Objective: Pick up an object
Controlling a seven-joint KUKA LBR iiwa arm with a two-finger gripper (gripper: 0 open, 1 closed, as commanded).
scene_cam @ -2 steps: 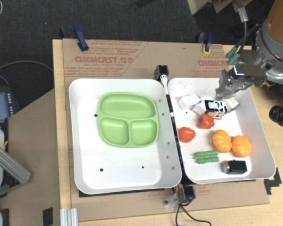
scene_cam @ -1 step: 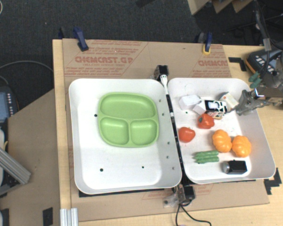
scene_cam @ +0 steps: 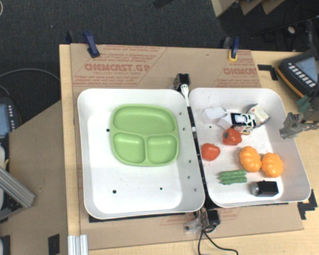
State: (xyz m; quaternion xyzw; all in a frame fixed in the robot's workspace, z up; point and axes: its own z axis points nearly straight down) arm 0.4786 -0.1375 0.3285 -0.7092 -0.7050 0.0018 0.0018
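Note:
The right bin (scene_cam: 287,108) holds several small objects. Two orange fruits (scene_cam: 261,161) lie side by side, with a red tomato (scene_cam: 210,152) and a red pepper-like piece (scene_cam: 232,137) to their left. A green bean bundle (scene_cam: 233,177) and a black block (scene_cam: 266,187) lie near the front. White pieces (scene_cam: 215,114) and a black-and-white toy (scene_cam: 243,121) sit at the back. My gripper (scene_cam: 290,126) hangs at the bin's right rim, apart from all of them, with nothing seen in it.
The left bin (scene_cam: 95,174) carries a green divided plate (scene_cam: 144,135). A black rail (scene_cam: 192,132) runs between the bins. Clamps (scene_cam: 90,44) sit at the bench's back edge. A pendant (scene_cam: 300,73) lies at the far right.

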